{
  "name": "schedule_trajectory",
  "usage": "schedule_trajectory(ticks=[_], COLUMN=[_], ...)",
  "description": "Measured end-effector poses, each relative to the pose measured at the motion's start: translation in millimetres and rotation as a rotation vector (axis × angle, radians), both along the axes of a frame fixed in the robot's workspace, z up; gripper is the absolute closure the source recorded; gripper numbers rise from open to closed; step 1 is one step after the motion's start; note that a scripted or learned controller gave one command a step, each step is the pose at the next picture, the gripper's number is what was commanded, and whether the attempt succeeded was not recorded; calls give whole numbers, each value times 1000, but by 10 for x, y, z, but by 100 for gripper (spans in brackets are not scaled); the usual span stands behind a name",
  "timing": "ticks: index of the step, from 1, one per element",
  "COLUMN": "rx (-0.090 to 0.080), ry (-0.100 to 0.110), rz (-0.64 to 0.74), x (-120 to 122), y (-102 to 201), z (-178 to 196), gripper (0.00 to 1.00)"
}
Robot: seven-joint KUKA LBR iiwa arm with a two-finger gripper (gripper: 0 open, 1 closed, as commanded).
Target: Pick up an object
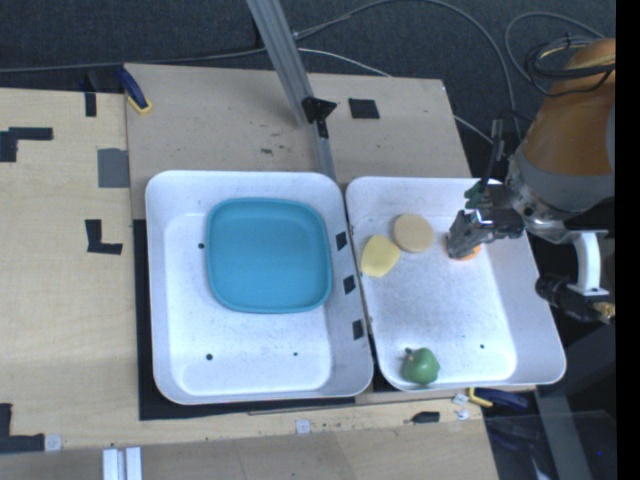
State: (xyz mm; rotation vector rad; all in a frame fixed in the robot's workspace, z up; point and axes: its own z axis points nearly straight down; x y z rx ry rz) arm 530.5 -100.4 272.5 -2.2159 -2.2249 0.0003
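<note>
Blue square plate (pixel 268 254) lying flat in left white bin (pixel 170 368), grey metal pole (pixel 285 53) slanting across bench (pixel 60 268) at twelve o'clock, black cables (pixel 420 13) trailing at one o'clock.

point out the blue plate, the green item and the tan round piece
blue plate (pixel 268 255), camera view, bare middle of its face
green item (pixel 421 366), camera view, middle of its body
tan round piece (pixel 412 233), camera view, centre of its top

white bins: two, the left bin (pixel 170 368) and the right bin (pixel 520 358)
blue plate (pixel 268 254): one
yellow piece (pixel 380 256): one
tan round piece (pixel 412 233): one
green piece (pixel 421 365): one
orange piece (pixel 466 252): one, partly hidden
</note>
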Motion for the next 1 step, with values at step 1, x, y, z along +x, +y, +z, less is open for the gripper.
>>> schedule_trajectory(ticks=[1], rx=[0], ry=[0], rz=[1], x=[112], y=[529], z=[-11], gripper=[100])
